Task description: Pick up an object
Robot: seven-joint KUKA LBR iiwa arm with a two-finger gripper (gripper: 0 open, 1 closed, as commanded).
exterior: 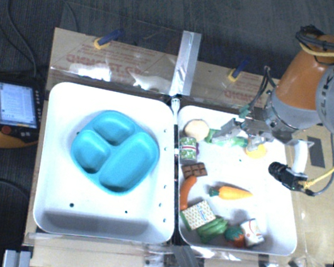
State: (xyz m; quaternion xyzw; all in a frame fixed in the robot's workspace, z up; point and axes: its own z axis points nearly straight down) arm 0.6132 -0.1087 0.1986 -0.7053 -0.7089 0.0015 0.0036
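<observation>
My gripper (245,138) hangs over the back of the right bin (287,212), its fingers spread and nothing visibly between them. A pale green piece (222,137) lies just to its left and a yellow piece (255,152) just below its right finger. Further left sit a cream ball (196,128) and a small green can (188,145). An orange carrot (232,192) lies mid-bin, with a brown chocolate bar (194,170) and a red sausage-shaped toy (186,191) to its left.
The bin's front holds a green-and-white box (197,214), a green vegetable (213,228) and a white-and-red cup (253,232). A blue three-part dish (116,151) sits in the left bin (52,205). A pendant (10,110) lies off the bench at left.
</observation>
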